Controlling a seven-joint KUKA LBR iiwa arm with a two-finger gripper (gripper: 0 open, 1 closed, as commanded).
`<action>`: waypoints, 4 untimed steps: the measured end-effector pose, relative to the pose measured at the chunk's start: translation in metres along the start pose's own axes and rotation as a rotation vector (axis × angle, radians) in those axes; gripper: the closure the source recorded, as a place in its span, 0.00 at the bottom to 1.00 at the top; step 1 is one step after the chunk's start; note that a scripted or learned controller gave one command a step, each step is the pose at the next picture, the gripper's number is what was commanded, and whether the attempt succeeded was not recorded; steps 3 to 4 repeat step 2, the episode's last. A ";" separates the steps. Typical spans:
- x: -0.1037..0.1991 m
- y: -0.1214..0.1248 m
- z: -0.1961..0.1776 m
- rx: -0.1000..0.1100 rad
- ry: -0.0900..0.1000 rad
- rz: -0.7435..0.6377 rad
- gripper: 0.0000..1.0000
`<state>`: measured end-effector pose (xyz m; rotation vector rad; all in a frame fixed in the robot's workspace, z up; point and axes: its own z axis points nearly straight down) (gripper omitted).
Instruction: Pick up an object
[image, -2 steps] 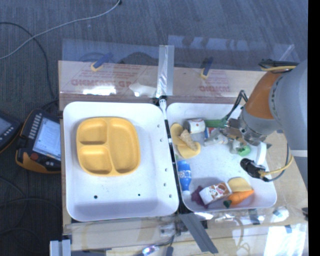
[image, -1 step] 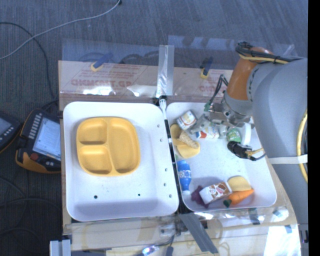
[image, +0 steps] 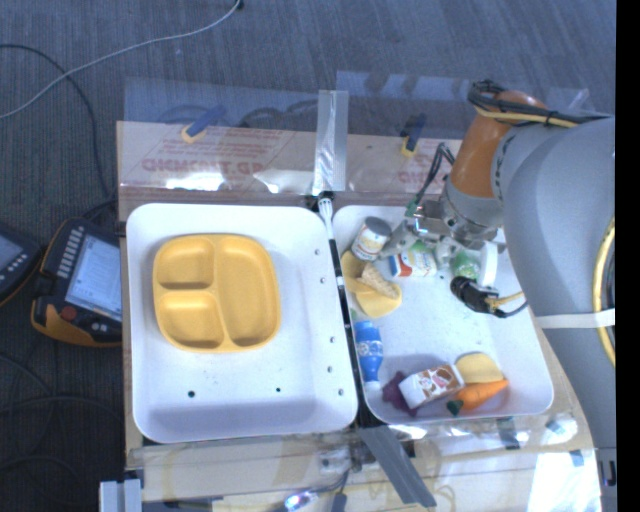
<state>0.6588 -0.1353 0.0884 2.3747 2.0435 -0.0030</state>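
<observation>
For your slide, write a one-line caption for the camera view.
KUKA arm's gripper low over cluttered right bin; yellow divided plate lies in left bin.

A robotics lab — teach pendant (image: 80, 283), loose cables (image: 90, 60), taped bench (image: 330, 150).

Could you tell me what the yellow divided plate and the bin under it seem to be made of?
The yellow divided plate looks like moulded plastic: uniform colour, rounded compartments, soft matte sheen. The left bin also seems plastic, white and smooth with a faint gloss, though painted metal cannot be excluded.
</observation>
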 end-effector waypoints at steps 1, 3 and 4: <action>0.000 0.000 -0.008 0.002 -0.006 -0.002 1.00; 0.077 -0.030 -0.095 0.008 0.004 0.001 1.00; 0.077 -0.030 -0.095 0.008 0.004 0.001 1.00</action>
